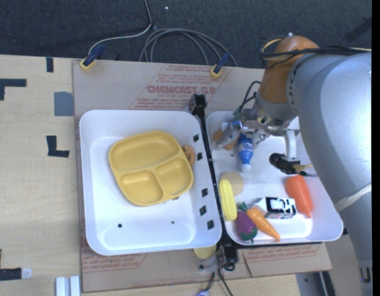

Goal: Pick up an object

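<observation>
gripper point(246, 142): state cannot tell | blue bottle point(245, 153) directly beneath | right bin point(325, 227)

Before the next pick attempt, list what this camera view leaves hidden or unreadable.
- Gripper: the arm's wrist covers it from above, so finger state and any grasp are unreadable.
- Small orange item by the yellow tray: mostly tucked under the tray's rim.
- Right bin: far corner covered by the arm.
- Black-and-white object: too small to identify.

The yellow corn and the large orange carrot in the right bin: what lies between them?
In the camera view, between the corn and large carrot lies a black-and-white toy on the right bin floor.
</observation>
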Robot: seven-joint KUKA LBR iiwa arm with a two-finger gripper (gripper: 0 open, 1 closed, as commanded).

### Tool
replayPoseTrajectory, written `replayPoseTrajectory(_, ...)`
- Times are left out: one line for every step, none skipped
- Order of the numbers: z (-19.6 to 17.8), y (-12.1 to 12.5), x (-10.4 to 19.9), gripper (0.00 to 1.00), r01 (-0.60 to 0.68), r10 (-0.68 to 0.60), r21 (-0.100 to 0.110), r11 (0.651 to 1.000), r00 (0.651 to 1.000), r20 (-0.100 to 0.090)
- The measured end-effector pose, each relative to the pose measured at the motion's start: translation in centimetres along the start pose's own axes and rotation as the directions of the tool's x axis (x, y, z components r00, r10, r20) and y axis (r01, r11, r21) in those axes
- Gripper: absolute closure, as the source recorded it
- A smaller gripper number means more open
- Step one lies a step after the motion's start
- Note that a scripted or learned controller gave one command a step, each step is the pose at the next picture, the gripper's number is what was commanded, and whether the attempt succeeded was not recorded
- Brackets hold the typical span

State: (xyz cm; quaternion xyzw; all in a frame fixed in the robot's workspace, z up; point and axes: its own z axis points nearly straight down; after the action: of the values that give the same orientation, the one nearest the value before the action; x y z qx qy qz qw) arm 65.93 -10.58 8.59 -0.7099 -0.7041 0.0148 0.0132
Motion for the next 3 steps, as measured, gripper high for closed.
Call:
replayPoseTrajectory(0.18, 0.6, 0.12, 0.0, 0.006, -0.006, -0.022, 1.0, 1.0, -0.004)
replayPoseTrajectory(0.14, 0.68, -0.55, 0.0, 0.007, -0.007, -0.025, 1.0, 1.0, -0.006)
replayPoseTrajectory(0.09, 0.72, -0.25, 0.0, 0.006, -0.006, -0.03, 1.0, 1.0, 0.001)
